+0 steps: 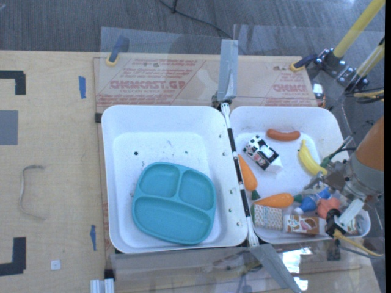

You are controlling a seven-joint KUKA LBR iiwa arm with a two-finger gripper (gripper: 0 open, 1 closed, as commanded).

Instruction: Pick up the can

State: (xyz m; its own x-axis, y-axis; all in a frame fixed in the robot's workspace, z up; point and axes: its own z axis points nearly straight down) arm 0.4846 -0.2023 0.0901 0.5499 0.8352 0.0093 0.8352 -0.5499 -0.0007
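Here, at the near edge of the right bin [335,119], the gripper [339,207] I am running hangs low over the near right corner, amid a clutter of small blue and orange toys [319,204]. I cannot tell from this view whether it is open or closed, and nothing is visibly held in it. Just beside it along the near wall lie a small carton [303,225] and a patterned box [268,216], with an orange carrot [276,199] behind them. Farther in, near the middle of the bin and toward the wall shared with the left bin [116,124], rests what I take to be the can [261,152], black, white and red, on its side with its long axis slanting from far left to near right. It sits well apart from the gripper, up and leftward, so the reach must travel diagonally away from the corner. A banana [308,159] lies between the two, and a sausage [283,134] lies beyond. A teal divided tray [175,202] fills the left bin.
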